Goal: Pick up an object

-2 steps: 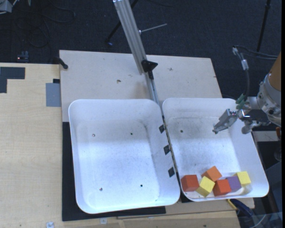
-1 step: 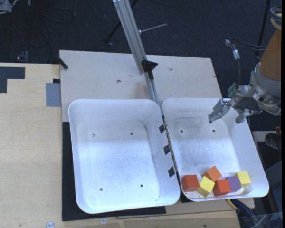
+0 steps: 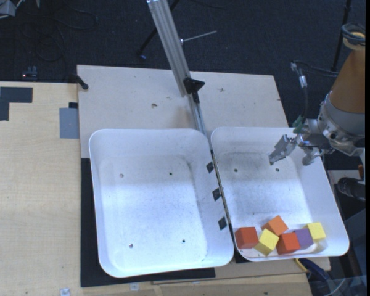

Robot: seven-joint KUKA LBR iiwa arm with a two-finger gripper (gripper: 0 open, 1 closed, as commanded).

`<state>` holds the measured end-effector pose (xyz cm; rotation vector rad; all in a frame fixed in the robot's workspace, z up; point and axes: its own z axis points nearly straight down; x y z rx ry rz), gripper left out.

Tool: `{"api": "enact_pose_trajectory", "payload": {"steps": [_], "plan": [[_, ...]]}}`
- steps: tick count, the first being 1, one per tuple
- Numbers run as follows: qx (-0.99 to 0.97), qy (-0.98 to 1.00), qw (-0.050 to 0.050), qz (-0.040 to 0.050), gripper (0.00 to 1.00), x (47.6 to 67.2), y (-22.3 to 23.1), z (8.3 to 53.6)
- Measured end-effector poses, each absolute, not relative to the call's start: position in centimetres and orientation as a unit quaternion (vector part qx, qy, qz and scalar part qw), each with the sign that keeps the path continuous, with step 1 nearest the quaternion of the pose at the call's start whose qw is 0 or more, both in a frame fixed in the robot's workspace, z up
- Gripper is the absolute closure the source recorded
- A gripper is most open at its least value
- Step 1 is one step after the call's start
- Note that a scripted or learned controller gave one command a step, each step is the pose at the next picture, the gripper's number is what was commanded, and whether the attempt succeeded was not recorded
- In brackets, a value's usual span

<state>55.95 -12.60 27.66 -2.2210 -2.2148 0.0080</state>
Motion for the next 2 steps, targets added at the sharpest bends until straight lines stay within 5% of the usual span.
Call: {"api": "enact_pose_trajectory", "payload": {"steps": [2], "plan": [[-0.709,-0.706,0.003,0.0027,0.0,55.4,-17.6,22.0]]}}
